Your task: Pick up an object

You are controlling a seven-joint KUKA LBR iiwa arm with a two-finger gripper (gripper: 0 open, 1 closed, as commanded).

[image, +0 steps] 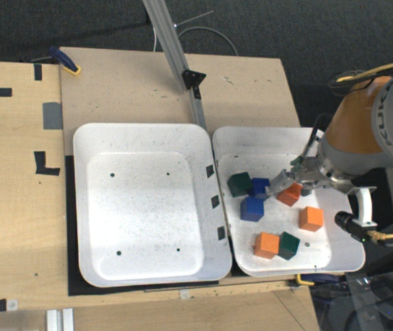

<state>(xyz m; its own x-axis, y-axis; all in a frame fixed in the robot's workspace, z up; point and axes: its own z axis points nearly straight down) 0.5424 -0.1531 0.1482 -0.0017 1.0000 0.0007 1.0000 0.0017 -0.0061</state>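
Note:
The right bin (258,138) holds several small blocks. A dark green block (238,183) and a blue block (260,186) sit side by side near its middle, with a second blue block (252,209) just below them. My gripper (284,186) is low over the bin, reaching in from the right. Its tip is right against a red-orange block (290,195) and close to the upper blue block. An orange block (311,218) lies further right. Another orange block (267,244) and a second dark green block (289,245) sit together near the bin's front.
The left bin (141,205) adjoins the right bin's left rim. A slanted metal pole (172,36) runs down to the gap between the bins at the back. The arm's orange band (358,119) hangs over the right bin's right side.

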